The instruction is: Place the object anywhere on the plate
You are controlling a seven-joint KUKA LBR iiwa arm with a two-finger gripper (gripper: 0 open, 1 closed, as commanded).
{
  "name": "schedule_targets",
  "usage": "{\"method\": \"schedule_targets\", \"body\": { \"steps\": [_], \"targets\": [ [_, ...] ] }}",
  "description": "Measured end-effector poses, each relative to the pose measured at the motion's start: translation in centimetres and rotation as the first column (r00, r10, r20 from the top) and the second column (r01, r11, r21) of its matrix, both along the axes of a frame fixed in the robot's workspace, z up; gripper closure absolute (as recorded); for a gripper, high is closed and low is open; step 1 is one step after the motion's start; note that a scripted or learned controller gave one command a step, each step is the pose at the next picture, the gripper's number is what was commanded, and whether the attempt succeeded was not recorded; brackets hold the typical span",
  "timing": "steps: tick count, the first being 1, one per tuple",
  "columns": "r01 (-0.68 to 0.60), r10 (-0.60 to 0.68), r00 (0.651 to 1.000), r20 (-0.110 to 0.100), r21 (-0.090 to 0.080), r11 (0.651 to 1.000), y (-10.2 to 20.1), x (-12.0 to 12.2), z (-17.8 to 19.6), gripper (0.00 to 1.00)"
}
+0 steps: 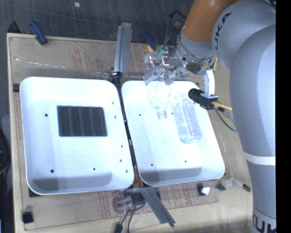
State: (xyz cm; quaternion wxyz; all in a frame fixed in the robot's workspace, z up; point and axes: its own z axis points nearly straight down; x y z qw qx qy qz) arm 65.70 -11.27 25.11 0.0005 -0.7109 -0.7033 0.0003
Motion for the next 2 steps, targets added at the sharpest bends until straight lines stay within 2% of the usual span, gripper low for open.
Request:
{"method": "schedule_targets", "body": {
  "steps": [1,2],
  "targets": [
    [0.170,-0.170,0.985,-0.006,-0.001,0.985,5.83,-0.09,-0.17,1.00],
    [0.160,-0.160,0.987,-0.009,-0.002,0.987,5.97,-0.07,0.75,1.00]
  ]
}}
